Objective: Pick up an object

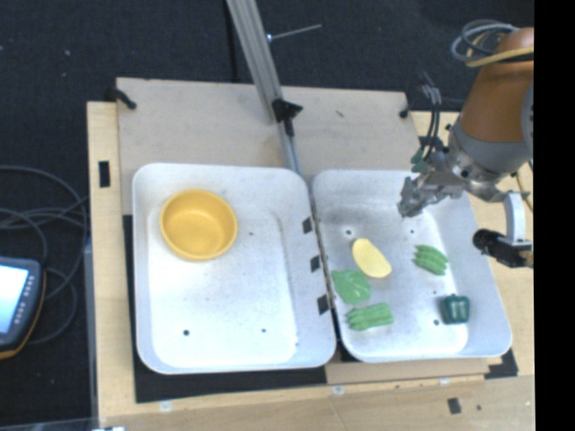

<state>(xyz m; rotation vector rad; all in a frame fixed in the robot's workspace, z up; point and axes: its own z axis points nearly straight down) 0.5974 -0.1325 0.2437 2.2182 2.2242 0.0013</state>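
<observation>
Jaws (411,206) above right bin (485,330), no legible writing anywhere

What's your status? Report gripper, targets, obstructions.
Gripper above right bin's far side, holding nothing visible. Yellow piece and four green pieces lie loose nearer the camera. Yellow bowl in left bin, well apart.

The gripper (411,203) hovers over the right bin (485,330) near its far edge, above a yellow piece (370,259) and green pieces; a yellow bowl (199,224) sits in the left bin's (225,348) far-left corner.
</observation>
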